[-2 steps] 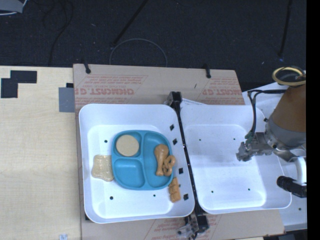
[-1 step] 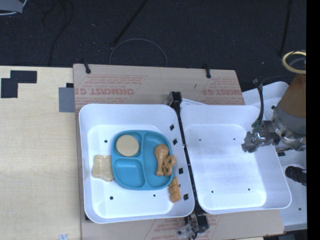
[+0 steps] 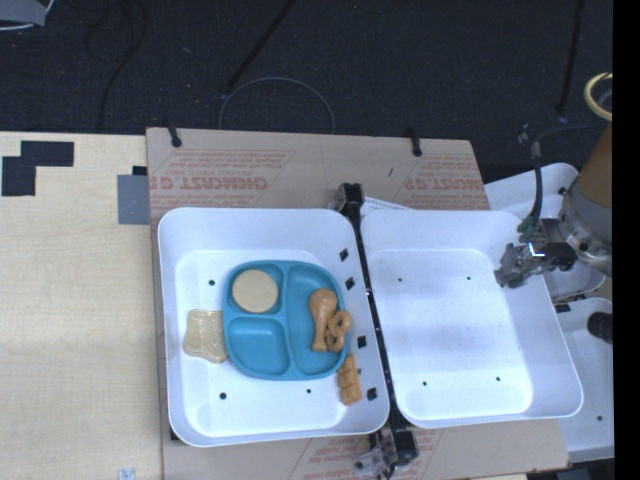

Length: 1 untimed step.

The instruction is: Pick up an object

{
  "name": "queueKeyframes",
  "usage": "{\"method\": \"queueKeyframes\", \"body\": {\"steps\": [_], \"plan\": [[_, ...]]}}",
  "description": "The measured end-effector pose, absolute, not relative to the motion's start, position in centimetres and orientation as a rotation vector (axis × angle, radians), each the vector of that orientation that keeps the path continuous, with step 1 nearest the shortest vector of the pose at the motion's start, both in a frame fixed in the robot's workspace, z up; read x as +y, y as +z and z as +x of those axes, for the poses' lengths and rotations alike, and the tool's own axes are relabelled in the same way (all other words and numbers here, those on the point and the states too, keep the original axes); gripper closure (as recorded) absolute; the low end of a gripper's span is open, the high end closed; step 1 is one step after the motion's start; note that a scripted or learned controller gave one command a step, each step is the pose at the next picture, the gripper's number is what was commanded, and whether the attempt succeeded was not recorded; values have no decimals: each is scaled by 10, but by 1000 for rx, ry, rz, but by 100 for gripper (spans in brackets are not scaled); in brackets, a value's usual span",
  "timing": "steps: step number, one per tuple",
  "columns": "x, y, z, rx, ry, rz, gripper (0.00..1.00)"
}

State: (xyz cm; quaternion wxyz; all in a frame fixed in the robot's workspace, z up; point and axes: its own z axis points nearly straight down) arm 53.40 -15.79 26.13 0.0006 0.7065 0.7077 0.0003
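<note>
A blue divided plate lies in the left bin. A round tan cookie sits in its upper left compartment and a brown pretzel-like piece in its right one. A pale bread slice rests against the plate's left rim. A small orange-brown piece lies on the bin floor by the plate's lower right corner. My gripper hangs over the right rim of the right bin, far from all the food, with nothing seen in it.
The two bins meet at a black divider strip. Cardboard lies under them, with a wooden bench to the left. Cables trail over the dark floor behind. White equipment stands beside the right bin.
</note>
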Motion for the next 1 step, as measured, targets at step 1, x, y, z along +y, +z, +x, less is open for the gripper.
{"method": "queueKeyframes", "body": {"steps": [1], "plan": [[-111,264,527,2228,-1,2220,100]]}}
